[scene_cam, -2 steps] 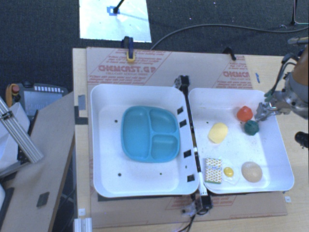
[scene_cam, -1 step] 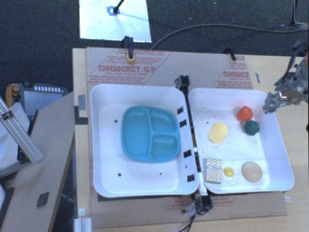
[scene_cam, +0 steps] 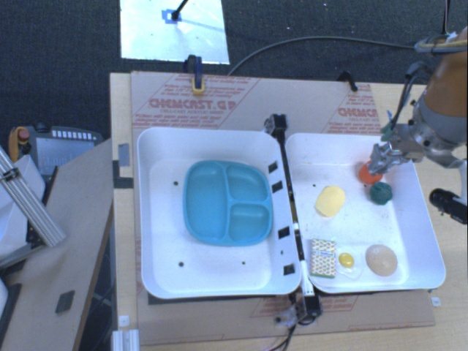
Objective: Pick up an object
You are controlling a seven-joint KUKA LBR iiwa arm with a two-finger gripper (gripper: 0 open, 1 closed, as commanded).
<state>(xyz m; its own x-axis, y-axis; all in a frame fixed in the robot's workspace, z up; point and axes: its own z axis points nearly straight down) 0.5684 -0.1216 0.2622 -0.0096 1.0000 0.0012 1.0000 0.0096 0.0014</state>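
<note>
Toward the right edge of the frame, my pincer [scene_cam: 378, 159] hangs low over the right bin [scene_cam: 409, 269], its tip just above the orange object [scene_cam: 368, 172], with the dark green object [scene_cam: 380, 192] just below it. Whether I am open or closed, I cannot tell. The orange piece looks like my target. To take it well, I should centre over it, keep off the green neighbour, descend straight and close only once it sits between my tips. Left of centre, the blue tray [scene_cam: 227, 202] lies in the left bin [scene_cam: 157, 218].

Single fixed camera, high above, slanting down, both white bins [scene_cam: 219, 141] framed
</note>
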